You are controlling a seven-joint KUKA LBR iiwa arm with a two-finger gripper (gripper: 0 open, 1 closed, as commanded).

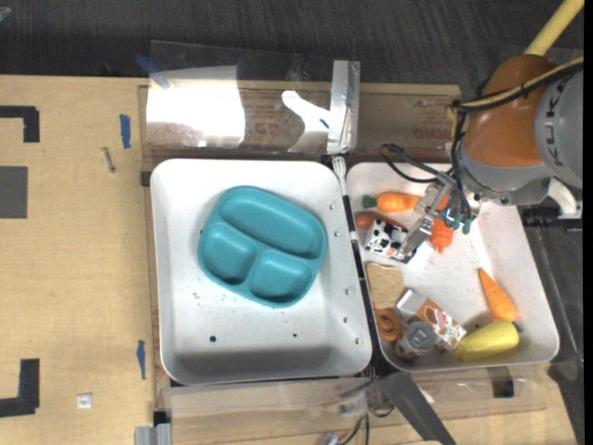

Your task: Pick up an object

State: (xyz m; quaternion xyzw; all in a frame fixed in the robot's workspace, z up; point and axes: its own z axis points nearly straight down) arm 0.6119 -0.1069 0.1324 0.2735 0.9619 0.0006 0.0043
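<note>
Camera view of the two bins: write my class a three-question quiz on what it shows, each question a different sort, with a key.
1. True or false: the teal divided plate lies in the right bin.
2. Which lies nearest the right bin's front right corner? A the yellow banana-like toy; B the black-and-white spotted item; C the slice of toast.
3. Fill in: the end effector is over the ____ bin.

Key: 1 false, it lies in the left bin. 2 A. 3 right.
</note>
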